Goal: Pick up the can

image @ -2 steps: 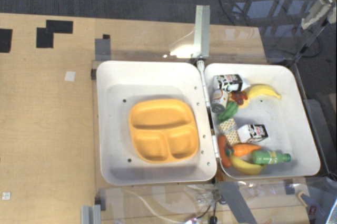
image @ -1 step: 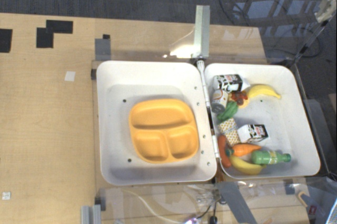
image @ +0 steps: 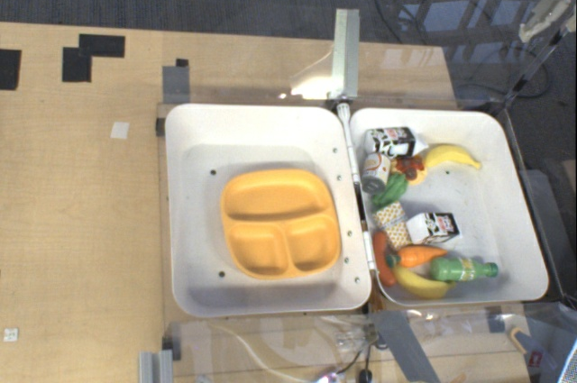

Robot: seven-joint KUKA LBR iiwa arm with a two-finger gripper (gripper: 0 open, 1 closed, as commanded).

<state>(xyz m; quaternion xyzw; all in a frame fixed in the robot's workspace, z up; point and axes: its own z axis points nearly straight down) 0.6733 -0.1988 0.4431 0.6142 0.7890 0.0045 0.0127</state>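
Note:
The can point(image: 373, 168) is small and grey with a reddish mark. It lies on its side in the right bin point(image: 505, 192), close to the divider on that bin's left. A black-and-white carton point(image: 390, 141) touches it from above. A green pepper point(image: 394, 187) lies against its lower right and a small red fruit point(image: 411, 165) sits just to its right. The can's lower end is partly covered by the pepper.
An orange divided tray point(image: 278, 222) sits in the left bin point(image: 194, 192). Also in the right bin are a yellow banana point(image: 453, 157), a second carton point(image: 432, 228), a carrot point(image: 417, 257), a green bottle point(image: 462, 269) and another banana point(image: 422, 284).

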